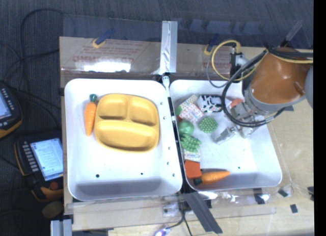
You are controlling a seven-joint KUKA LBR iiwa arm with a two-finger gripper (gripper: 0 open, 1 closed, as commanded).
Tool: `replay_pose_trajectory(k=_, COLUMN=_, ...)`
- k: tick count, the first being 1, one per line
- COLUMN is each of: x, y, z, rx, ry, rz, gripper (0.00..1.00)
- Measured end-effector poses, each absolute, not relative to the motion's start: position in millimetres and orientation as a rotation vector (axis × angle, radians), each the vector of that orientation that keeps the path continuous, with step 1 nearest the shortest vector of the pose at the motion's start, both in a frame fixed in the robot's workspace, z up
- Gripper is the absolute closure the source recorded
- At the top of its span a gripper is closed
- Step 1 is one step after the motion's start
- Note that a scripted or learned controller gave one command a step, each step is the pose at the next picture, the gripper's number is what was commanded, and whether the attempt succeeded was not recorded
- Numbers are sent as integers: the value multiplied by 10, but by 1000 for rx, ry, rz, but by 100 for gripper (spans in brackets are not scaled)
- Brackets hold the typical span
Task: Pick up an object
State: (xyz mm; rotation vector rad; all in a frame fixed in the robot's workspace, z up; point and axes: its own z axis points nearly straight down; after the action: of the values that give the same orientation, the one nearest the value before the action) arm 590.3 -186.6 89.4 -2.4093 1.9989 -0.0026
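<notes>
You have two white bins: the left bin (76,168) and the right bin (265,163). You can count two carrots, one (89,118) by the left bin's left edge, the other (215,176) near the right bin's front edge. One yellow divided tray (127,122) sits in the left bin. In the right bin: one green ball (207,124), one pea pod (189,141), one black-and-white patterned item (209,102), one checked packet (190,109). Other small pieces there are too cluttered to count.
</notes>
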Motion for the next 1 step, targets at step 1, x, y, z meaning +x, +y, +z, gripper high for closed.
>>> replay_pose_trajectory(k=1, x=5921, y=-1861, z=1002, rx=-2404, ry=1999, rz=-8, gripper=100)
